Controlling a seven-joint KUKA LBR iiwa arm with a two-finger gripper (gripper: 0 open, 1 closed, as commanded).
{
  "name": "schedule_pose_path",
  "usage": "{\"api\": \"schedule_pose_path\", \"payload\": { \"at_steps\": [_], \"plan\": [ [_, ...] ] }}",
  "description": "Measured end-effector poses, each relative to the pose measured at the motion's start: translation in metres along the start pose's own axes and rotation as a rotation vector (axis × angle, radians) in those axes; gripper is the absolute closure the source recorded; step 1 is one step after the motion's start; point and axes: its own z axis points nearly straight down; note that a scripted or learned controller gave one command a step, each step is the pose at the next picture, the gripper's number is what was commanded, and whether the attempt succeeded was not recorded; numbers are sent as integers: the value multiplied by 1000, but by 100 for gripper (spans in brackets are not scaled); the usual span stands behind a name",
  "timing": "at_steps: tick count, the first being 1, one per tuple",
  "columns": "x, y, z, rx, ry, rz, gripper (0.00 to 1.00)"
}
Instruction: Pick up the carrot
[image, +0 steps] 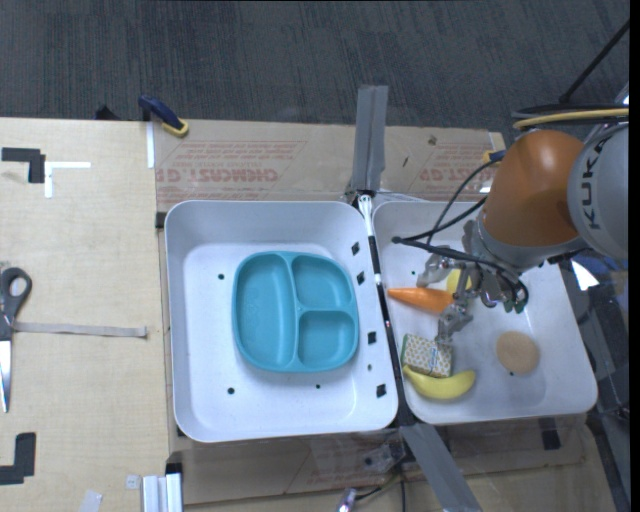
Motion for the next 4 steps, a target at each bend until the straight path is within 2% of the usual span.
{"api": "schedule_pose_path", "payload": {
  "at_steps": [1,2,3,4],
  "plan": [
    [-40,-2,0,-1,-1,-400,0],
    [2,-5,0,-1,-1,-557,0],
    [44,7,0,0,-1,-350,0],
    [76,14,0,0,0,-297,0]
  ]
}}
